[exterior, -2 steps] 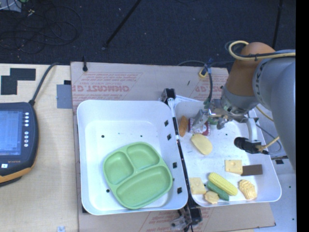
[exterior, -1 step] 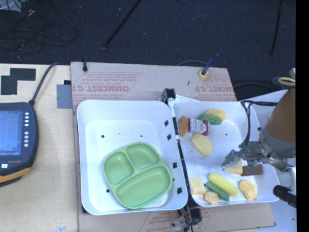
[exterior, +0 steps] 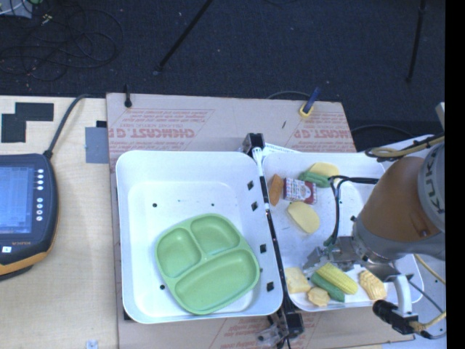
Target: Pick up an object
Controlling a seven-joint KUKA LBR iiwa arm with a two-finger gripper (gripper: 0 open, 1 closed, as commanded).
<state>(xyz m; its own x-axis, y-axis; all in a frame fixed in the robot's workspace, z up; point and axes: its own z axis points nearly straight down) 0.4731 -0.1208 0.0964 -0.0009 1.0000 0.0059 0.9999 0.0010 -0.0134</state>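
Observation:
My gripper (exterior: 324,257) is low in the right bin (exterior: 363,167), near its front. It hangs just above a corn cob with a green husk (exterior: 334,278). Around that cob lie a yellow chunk (exterior: 296,278), a small yellow piece (exterior: 317,297) and a second corn piece (exterior: 372,284). Further back in the same bin are a pale yellow wedge (exterior: 304,217), a red and white can (exterior: 298,189), an orange-brown roll (exterior: 276,187) and a yellow-green fruit (exterior: 320,171). I see nothing lifted off the bin floor.
The left bin (exterior: 145,173) holds a green divided plate (exterior: 208,263). The grey and orange arm (exterior: 399,206) covers the right bin's right side. A handheld control pendant (exterior: 22,206) lies on the bench at far left. A blue and yellow tool (exterior: 309,104) lies behind the bins.

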